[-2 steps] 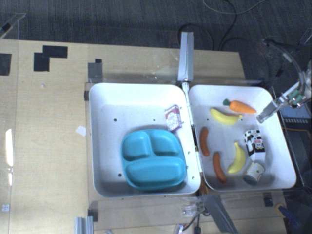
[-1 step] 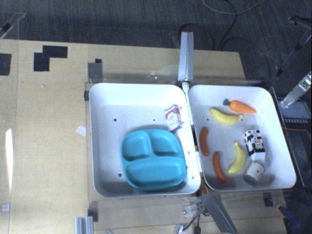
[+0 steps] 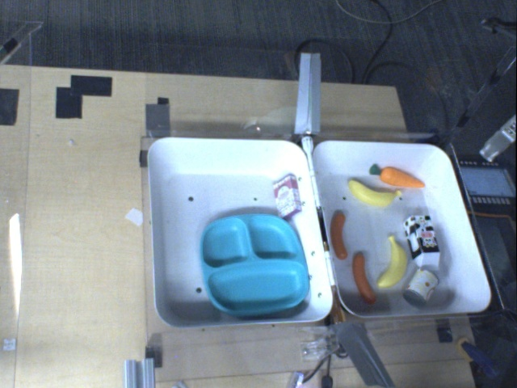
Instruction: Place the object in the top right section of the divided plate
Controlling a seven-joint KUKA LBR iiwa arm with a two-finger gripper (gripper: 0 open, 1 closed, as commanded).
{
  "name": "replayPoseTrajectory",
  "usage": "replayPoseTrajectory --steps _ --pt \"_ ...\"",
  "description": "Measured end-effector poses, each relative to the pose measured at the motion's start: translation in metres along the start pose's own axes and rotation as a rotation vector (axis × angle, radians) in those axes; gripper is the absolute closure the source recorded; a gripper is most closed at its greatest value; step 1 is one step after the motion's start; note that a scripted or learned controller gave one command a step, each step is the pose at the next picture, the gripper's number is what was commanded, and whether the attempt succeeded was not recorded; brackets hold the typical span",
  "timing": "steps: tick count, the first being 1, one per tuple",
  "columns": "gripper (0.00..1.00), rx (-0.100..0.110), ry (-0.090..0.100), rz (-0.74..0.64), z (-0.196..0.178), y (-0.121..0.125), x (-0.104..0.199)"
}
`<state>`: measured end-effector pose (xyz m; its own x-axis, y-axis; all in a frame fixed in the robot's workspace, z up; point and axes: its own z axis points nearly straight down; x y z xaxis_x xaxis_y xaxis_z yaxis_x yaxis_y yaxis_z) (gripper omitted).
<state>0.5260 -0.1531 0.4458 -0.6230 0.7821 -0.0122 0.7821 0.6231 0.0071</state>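
Wood bench [image 3: 73, 241], 2 white bins [image 3: 174, 217], blue divided plate [image 3: 254, 265], dark carpet [image 3: 202, 14]

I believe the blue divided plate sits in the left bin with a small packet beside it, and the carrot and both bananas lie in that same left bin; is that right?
Not quite. The camera view shows the carrot and both bananas in the right bin, not the left. The rest holds: the blue divided plate sits in the left bin with the small packet beside it.
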Motion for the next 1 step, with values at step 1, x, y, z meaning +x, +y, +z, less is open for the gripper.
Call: replayPoseTrajectory --steps 1 --pt "1.00 0.005 0.006 0.223 0.0156 0.0120 -0.0238"
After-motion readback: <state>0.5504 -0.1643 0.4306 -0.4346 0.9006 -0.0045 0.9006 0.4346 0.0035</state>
